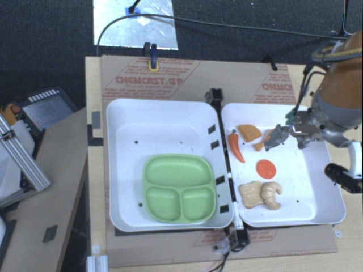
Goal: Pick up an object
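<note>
The right bin (pixel 326 205) holds several toy foods: an orange wedge (pixel 248 132), a red chilli (pixel 236 147) by the left wall, a red-orange disc (pixel 266 168), a beige piece (pixel 250 194) and a croissant (pixel 271 194). A small orange bit (pixel 259 147) lies just left of the fingertips. My gripper (pixel 274 139) reaches in from the right and hovers low over the bin's upper middle, right of the orange wedge. Its dark fingers point left and down.
The left bin (pixel 130 118) holds a green three-compartment plate (pixel 178 187). A black clip (pixel 215 96) sits where the bins meet at the back. Cardboard lies under both bins, and a cable runs across the top.
</note>
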